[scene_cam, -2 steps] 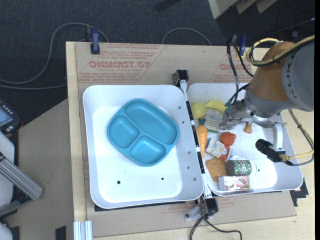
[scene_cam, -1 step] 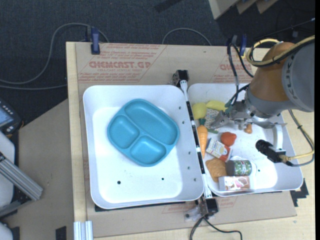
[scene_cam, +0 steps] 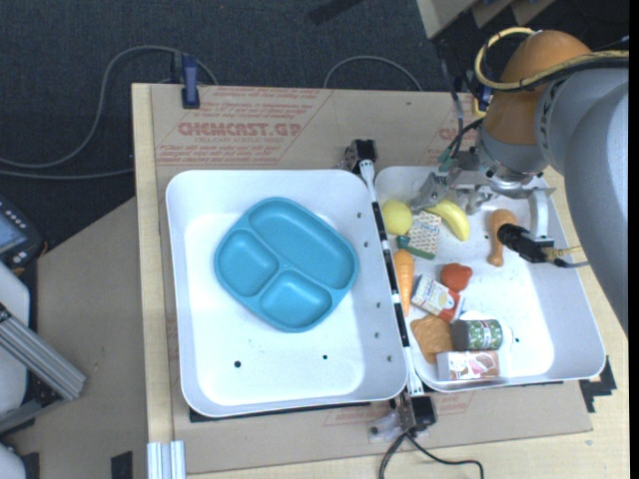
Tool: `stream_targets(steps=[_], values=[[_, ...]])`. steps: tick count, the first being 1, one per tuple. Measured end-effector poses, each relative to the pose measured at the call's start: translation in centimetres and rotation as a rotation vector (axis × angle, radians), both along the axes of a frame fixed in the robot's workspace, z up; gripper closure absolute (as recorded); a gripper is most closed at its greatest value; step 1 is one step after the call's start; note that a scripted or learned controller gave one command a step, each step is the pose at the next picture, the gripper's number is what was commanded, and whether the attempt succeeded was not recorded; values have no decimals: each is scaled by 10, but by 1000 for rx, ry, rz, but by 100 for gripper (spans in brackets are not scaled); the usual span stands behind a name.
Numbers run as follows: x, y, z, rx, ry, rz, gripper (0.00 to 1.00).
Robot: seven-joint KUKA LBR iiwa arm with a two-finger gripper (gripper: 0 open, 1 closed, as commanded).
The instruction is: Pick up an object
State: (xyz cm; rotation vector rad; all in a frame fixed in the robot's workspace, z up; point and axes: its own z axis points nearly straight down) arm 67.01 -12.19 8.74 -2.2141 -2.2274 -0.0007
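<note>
My gripper hangs low over the far end of the right bin, just above a yellow banana. The wrist and its orange band rise behind it. Around the banana lie a lemon, a checkered packet and a brown sausage-shaped piece. Further toward the front are a carrot, a red tomato, a small carton, an orange-brown biscuit, a green-labelled can and a pink box. I see nothing held in the gripper.
A blue divided plate lies in the left bin. Clamps sit on the ridge where the two bins meet. The grey arm body covers the right bin's far right corner. Cables run across the dark floor behind the bench.
</note>
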Motion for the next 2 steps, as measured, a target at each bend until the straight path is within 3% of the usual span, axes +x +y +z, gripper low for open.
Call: stream_targets(steps=[1,2], values=[[-2,1,12,2,1,-2,100],[-53,51,104,1,-4,-1,100]])
